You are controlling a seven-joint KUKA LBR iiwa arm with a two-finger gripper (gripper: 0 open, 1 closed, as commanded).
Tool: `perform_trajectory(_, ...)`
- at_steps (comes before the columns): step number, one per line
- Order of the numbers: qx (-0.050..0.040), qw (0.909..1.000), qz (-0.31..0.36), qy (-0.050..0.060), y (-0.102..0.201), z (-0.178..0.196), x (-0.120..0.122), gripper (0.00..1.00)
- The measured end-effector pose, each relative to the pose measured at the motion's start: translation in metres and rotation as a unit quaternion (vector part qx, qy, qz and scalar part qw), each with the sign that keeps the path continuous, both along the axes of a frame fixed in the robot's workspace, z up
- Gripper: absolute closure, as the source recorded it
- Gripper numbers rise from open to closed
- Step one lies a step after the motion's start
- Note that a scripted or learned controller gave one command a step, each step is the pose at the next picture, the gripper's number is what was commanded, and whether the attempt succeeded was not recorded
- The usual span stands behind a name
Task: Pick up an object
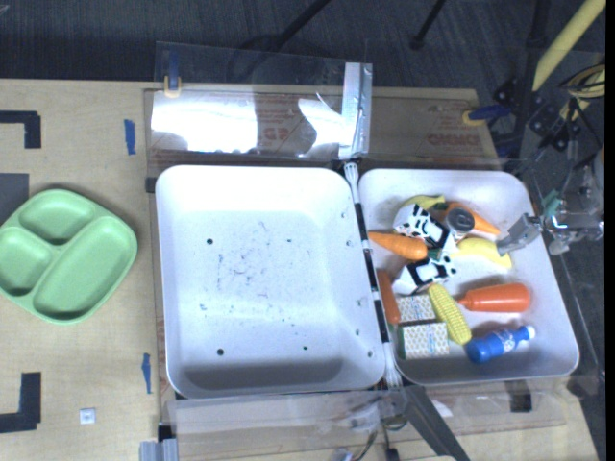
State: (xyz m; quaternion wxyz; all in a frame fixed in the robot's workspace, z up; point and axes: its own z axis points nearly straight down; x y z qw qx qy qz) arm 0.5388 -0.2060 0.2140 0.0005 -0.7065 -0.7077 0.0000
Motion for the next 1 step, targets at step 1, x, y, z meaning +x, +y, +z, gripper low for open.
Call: perform_trajectory(1, 0.0001, 0.9955, 0.095, 0.0, -0.01, -0.083, 0.0411, 0.0)
